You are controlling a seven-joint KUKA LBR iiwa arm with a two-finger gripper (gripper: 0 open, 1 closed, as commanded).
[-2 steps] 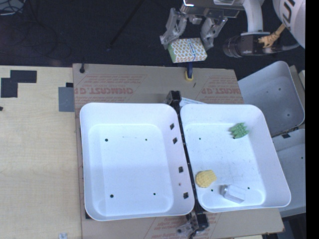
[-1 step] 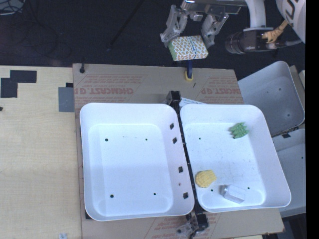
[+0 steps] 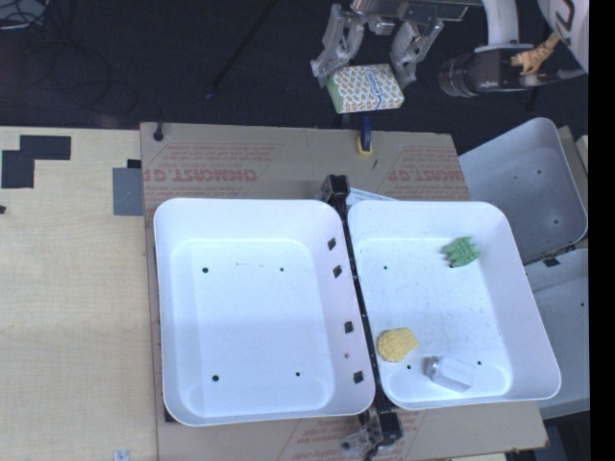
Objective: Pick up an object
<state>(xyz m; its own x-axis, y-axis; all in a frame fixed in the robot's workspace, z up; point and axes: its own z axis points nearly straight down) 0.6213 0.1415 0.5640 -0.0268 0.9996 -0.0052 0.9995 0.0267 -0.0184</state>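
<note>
nearest the lens, at the bottom edge of the right bin (image 3: 538,334), lies a small pale grey block (image 3: 450,372), slightly tilted, close to the bin's front wall. just beside it, to its left and a little further back, sits a yellow bumpy object (image 3: 396,344), near the divide between the two bins. well apart from both, toward the far right corner of the same bin, rests a small green knobbly object (image 3: 461,252). the left bin (image 3: 168,296) touches the right one along a dark seam fitted with black clips. both bins stand on a brown cardboard sheet (image 3: 250,166) printed with reddish lettering, and that sheet lies on the light wooden worktop (image 3: 67,296), which carries a few dark flat shapes near its far left corner.

high above the far edge of the cardboard, against the dark background, hangs the end effector (image 3: 365,65). its two metal fingers (image 3: 332,51) stand on either side of a small box (image 3: 365,88) with a green side and a white patterned face, and the box sits clamped between them, tilted a little and lifted well clear of both bins. the arm's grey and white body (image 3: 504,22) shows at the upper right. a grey plate (image 3: 528,185) lies beside the right bin's far right corner.
</note>
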